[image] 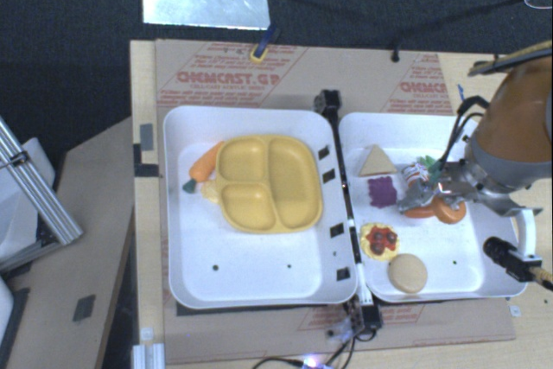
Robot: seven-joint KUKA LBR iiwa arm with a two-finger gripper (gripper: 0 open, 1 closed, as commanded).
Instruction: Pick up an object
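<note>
The arm (518,130) is seen reaching in from the right over the right bin (467,276), orange band above the wrist filling the upper right. The gripper (429,186) is lowered into a cluster of small items near the bin's middle. Its opening cannot be told: the tip is blurred and merged with the clutter, so no hold on anything is confirmed.

An orange toy piece (439,209) is seen just beside and below the gripper tip, possibly touching it. A small green-and-white object (421,169) lies right at the tip on its upper left. A purple block (382,191) is placed just left of those, and a tan wedge (377,160) above it. Lower in the bin, a pizza-like disc with red dots (379,240) lies next to a round beige bun (408,273).

In the left bin (251,285), a yellow divided plate (263,183) is set near the centre, with a toy carrot (204,163) touching its upper left edge.
</note>
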